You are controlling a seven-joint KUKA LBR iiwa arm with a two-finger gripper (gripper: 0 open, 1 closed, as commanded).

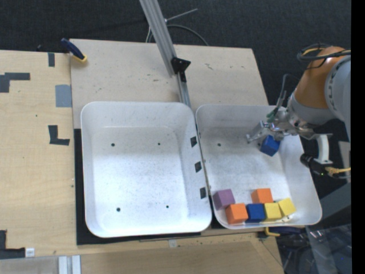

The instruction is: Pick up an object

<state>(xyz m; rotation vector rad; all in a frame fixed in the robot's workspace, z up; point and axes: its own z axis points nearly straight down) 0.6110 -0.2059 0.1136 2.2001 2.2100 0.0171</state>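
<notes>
Over the right bin point(296, 170), near its far right side, we see the gripper point(269, 135) with a blue block point(270, 145) tucked right under it. The block appears pinched between the fingers and seems to hang a little above the bin floor, so we judge the grasp made and the lift begun; what is left is to carry it clear and keep it from slipping. The block is a small, solid blue cube, tilted slightly, its top hidden by the fingers. Along the near wall of the same bin lie a purple block point(223, 197), two orange blocks point(236, 212), another blue one point(256, 211) and yellow blocks point(274, 210). The left bin point(94, 153) sits alongside on the worktop point(34, 164).
</notes>
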